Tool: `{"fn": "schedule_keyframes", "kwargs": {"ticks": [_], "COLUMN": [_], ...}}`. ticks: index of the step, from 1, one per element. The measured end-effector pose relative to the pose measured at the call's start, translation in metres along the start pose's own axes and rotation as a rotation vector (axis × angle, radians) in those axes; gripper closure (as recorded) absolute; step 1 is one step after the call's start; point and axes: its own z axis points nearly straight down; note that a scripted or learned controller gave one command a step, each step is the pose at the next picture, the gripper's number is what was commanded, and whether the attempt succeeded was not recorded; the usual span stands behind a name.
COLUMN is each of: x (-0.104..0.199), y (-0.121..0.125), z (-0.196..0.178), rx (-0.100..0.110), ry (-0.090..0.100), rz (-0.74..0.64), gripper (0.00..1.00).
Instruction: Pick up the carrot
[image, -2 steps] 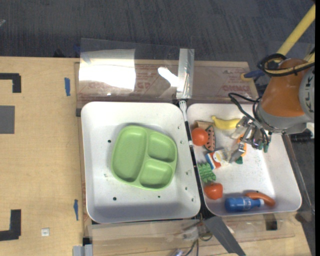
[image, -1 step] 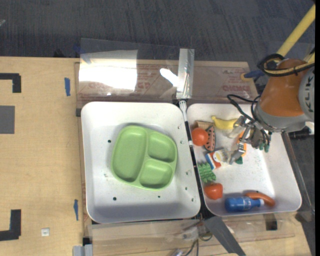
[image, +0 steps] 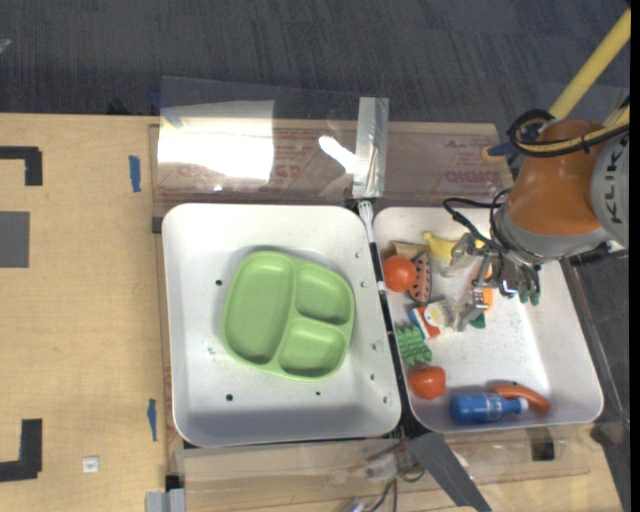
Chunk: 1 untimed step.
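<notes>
Hovering above the right bin (image: 570, 330), gripper (image: 468, 305), finger state indiscernible, beside small tapered orange carrot (image: 483, 297)

A green three-compartment plastic plate (image: 288, 316) lies in the left shallow white bin (image: 190, 400). The right shallow white bin (image: 575, 385) contains two red tomatoes, one (image: 398, 272) near its left wall and one (image: 428, 381) lower down, and a blue bottle (image: 481, 407) lying on its side near the front wall.
</notes>
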Motion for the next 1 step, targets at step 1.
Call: {"fn": "schedule_keyframes", "kwargs": {"ticks": [1], "x": [-0.0022], "y": [-0.0231], "z": [0.0013], "rx": [-0.008], "ry": [0.002], "rz": [-0.139], "gripper": [0.0]}}
